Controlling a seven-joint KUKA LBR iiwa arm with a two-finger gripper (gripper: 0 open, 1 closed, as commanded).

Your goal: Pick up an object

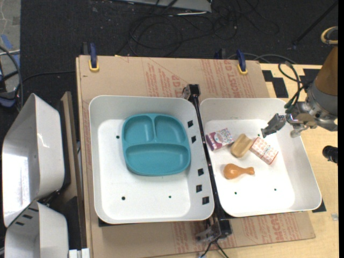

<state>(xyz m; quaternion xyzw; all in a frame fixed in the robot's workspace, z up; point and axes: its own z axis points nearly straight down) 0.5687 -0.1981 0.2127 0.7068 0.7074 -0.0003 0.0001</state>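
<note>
The hand (271, 126) is hovering over the right bin (290, 192), slanting down from the far right side toward the cluster of small things, likely because the closest one offers the shortest approach. Whether it is released or clenched cannot be told. Just below its tip the pink-and-white carton (264, 150) is lying flat and skewed, a small printed box beside the tan block (241, 145). The purple packet (219, 139) and orange drumstick toy (238, 171) are lying near. The teal divided plate (156, 144) is sitting alone in the left bin (105, 160).
</note>
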